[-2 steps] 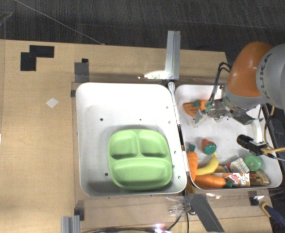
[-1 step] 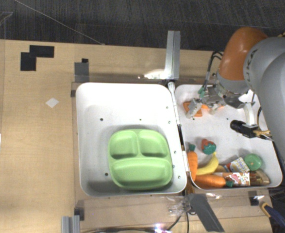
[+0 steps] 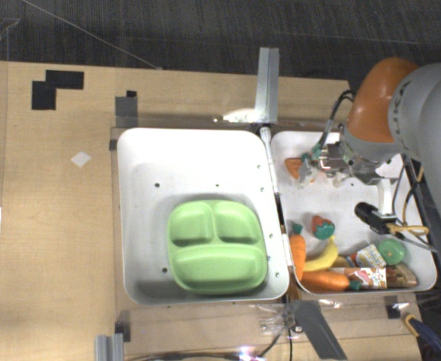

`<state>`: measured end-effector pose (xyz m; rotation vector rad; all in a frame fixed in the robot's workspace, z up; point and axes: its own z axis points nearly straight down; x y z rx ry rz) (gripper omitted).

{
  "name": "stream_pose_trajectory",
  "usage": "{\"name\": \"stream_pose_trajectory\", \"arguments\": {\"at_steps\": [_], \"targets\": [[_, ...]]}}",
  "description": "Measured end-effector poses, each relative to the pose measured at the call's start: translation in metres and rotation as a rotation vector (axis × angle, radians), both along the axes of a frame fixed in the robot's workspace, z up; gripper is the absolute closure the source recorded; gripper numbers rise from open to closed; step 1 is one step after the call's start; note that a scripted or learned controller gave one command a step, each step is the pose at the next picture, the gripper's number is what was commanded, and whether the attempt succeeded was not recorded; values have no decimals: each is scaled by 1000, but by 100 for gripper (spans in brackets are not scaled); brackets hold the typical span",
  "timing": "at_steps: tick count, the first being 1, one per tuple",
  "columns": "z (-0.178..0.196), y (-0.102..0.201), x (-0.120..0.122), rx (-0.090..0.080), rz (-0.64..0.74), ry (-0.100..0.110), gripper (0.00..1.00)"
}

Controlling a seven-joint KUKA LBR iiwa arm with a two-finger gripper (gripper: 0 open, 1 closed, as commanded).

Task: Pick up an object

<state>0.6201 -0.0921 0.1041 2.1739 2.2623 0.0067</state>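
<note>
Here you see the gripper (image 3: 315,162) low over the far end of the right bin (image 3: 333,201), beside a small orange piece (image 3: 292,168) that lies at its tip; whether the claw is spread or pressed together, you cannot tell. Nearer the front of that bin lie a carrot (image 3: 298,253), a banana (image 3: 321,257), a second orange vegetable (image 3: 325,280) and a green round item (image 3: 391,251), close together, while the left bin (image 3: 141,201) holds a green divided tray (image 3: 216,244)
</note>
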Motion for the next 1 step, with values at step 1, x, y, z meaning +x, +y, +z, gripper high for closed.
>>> {"name": "stream_pose_trajectory", "arguments": {"at_steps": [1], "targets": [[-16, -3, 44, 7, -24, 33, 0]]}}
